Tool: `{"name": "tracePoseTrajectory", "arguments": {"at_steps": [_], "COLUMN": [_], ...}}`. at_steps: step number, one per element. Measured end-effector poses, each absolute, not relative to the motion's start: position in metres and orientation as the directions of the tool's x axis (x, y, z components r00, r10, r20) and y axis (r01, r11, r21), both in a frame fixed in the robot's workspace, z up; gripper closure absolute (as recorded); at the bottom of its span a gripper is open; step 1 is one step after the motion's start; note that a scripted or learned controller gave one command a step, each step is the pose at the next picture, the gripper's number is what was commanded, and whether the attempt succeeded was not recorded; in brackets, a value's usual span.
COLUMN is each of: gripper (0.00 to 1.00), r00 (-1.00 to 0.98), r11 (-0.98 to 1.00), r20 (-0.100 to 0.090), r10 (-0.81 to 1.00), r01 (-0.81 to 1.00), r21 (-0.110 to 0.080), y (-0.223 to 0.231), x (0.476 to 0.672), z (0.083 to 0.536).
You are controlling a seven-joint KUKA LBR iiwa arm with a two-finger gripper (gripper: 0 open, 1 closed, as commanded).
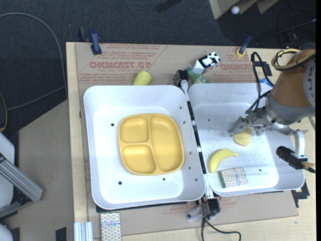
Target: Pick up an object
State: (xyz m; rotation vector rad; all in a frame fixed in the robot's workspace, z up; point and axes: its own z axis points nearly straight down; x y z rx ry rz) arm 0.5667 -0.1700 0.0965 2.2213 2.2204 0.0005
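Reaching into the right bin [281, 182], the gripper [243, 129] hovers over one pale yellow chunk [243, 139], possibly touching it; whether its jaws are closed cannot be told. One banana [221, 158] and one packet [233, 176] lie nearby; one yellow tray [150, 143] fills the left bin [100, 149]

the bench [165, 55] is a brown board printed with red lettering along its far edge, and two shallow white bins rest on it side by side, the left bin [100, 134] and the right bin [220, 92] touching along their inner edges. on the bare board behind the left bin lies a small yellow object [142, 78], and behind the seam between the bins sits a black-and-white toy [208, 61] beside some dark clutter. a blue clamp [94, 40] grips the far left edge, another blue clip [244, 44] sits at the far right, and a patterned packet [110, 226] lies near the front edge.
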Motion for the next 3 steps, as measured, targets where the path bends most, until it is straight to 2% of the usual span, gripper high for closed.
{"name": "tracePoseTrajectory", "arguments": {"at_steps": [1,2,3], "gripper": [1.00,0.00,0.00], "r00": [0.000,0.000,0.000], "r11": [0.000,0.000,0.000], "r20": [-0.001,-0.001,0.001], "r10": [1.000,1.000,1.000], "r01": [1.000,1.000,1.000], "r21": [0.003,0.003,-0.003], "y": [-0.170,-0.170,-0.154], "x": [0.567,0.567,0.559], "z": [0.107,0.106,0.084]}}
